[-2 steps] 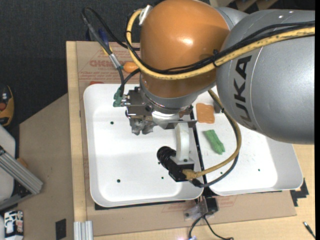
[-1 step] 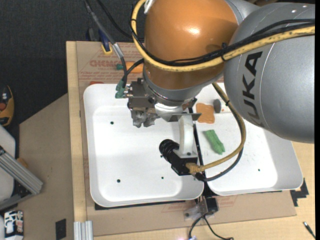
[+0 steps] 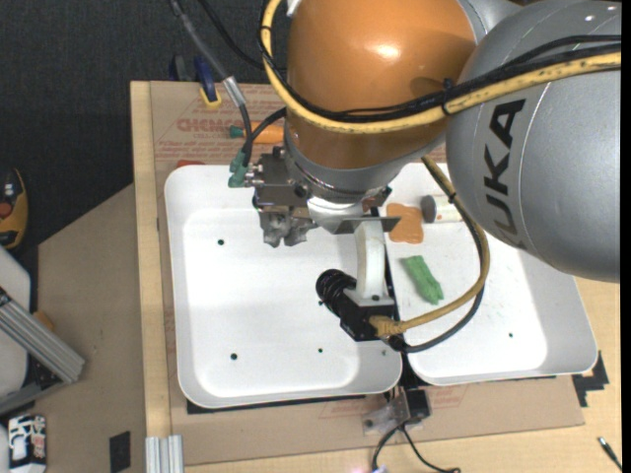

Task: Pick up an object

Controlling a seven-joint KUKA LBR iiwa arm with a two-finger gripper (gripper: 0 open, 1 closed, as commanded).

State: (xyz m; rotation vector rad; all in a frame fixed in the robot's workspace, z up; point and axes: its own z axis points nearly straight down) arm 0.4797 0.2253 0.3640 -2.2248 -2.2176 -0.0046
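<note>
My gripper [image 3: 283, 231] hangs below the orange wrist band, over the far middle of the left bin [image 3: 185, 294]. Nothing shows beneath it except the bin's white floor. In the right bin [image 3: 513, 348] lies a green block [image 3: 421, 276], close to the wall between the bins. An orange piece [image 3: 405, 224] sits just beyond it, partly under the arm. Next to the orange piece there is a small dark grey knob [image 3: 429, 207] on a white stick. The arm's bulk hides the far part of both bins.
The bins rest on a cardboard sheet [image 3: 148, 264] on the bench. A blue and yellow clip [image 3: 207, 85] with cables stands beyond the left bin's far edge. Metal rails [image 3: 35, 343] lie at the left of the bench.
</note>
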